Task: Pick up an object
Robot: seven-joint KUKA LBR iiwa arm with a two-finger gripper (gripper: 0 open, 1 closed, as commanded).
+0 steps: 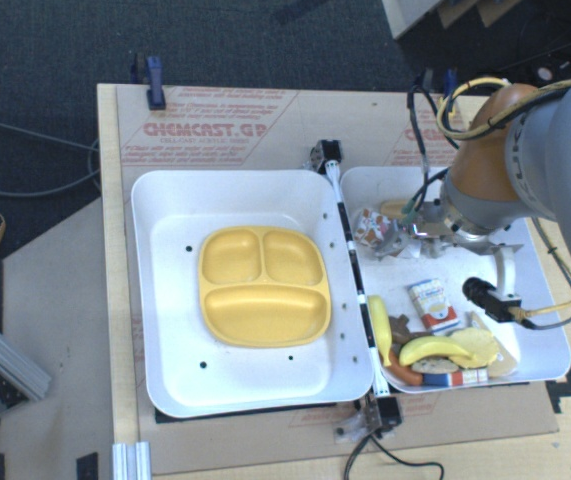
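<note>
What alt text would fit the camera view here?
A grey arm reaches from the right over the right bin, which holds a banana, a small carton and other clutter. The left bin holds a yellow divided tray.

A dark grey carpet floor point(55, 28) is lying all around the surface point(255, 128), which is wearing a brown cardboard sheet with red letters. A blue clamp point(151, 80) is gripping its far edge. Black cables point(25, 153) are trailing across the floor.
</note>
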